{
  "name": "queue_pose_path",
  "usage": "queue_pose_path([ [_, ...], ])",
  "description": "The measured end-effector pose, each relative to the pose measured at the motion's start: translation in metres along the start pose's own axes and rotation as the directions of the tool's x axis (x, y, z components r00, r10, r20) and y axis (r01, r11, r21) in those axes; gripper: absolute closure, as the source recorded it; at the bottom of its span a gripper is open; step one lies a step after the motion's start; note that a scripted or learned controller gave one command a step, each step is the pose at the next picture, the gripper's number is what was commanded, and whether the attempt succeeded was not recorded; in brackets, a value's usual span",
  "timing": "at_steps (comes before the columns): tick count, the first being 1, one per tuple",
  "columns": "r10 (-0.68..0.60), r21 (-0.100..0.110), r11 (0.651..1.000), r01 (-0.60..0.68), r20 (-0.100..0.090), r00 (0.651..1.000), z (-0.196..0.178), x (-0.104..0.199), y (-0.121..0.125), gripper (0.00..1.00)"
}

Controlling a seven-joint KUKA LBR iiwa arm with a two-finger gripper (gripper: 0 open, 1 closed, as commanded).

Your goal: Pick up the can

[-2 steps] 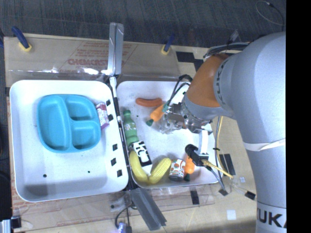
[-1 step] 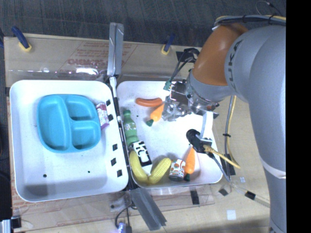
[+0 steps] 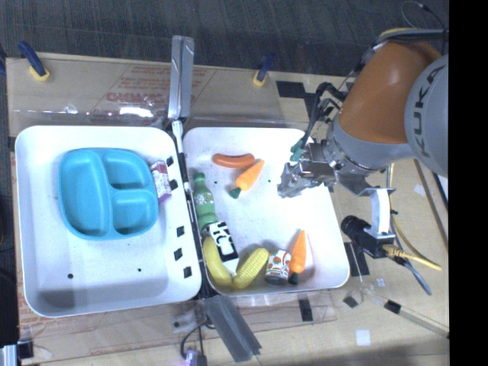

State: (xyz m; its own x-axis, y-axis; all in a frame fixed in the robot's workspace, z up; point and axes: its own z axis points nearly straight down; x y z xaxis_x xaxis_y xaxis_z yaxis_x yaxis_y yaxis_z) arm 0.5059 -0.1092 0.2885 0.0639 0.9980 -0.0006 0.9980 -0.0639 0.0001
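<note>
The can (image 3: 278,266) is small, with a red and white label, and stands near the front edge of the right bin (image 3: 324,212). It sits between a corn cob (image 3: 252,267) and an orange carrot (image 3: 299,252). My gripper (image 3: 293,181) hangs over the right side of that bin, well behind the can and a little to its right. Nothing is seen held in it. The grey arm with its orange band (image 3: 389,90) comes in from the upper right.
The right bin also holds a sausage (image 3: 232,159), a second carrot (image 3: 248,175), a green bottle (image 3: 202,198), a black package (image 3: 221,239) and a banana (image 3: 215,266). In the left bin (image 3: 38,227) lie a blue divided tray (image 3: 107,191) and a small packet (image 3: 161,180).
</note>
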Motion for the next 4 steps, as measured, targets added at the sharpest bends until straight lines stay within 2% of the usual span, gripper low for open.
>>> queue_pose_path([
  [1, 0.079, 0.0, 0.997, -0.079, 0.0, 0.997, 0.006, 0.005, 0.012, 1.0],
  [2, 0.015, 0.004, 1.0, -0.015, 0.0, 1.0, 0.028, 0.087, 0.011, 1.0],
  [3, -0.152, 0.005, 0.988, 0.152, -0.001, 0.988, 0.091, 0.14, -0.033, 1.0],
  [4, -0.151, 0.005, 0.989, 0.151, -0.001, 0.989, 0.091, 0.14, -0.033, 0.0],
])
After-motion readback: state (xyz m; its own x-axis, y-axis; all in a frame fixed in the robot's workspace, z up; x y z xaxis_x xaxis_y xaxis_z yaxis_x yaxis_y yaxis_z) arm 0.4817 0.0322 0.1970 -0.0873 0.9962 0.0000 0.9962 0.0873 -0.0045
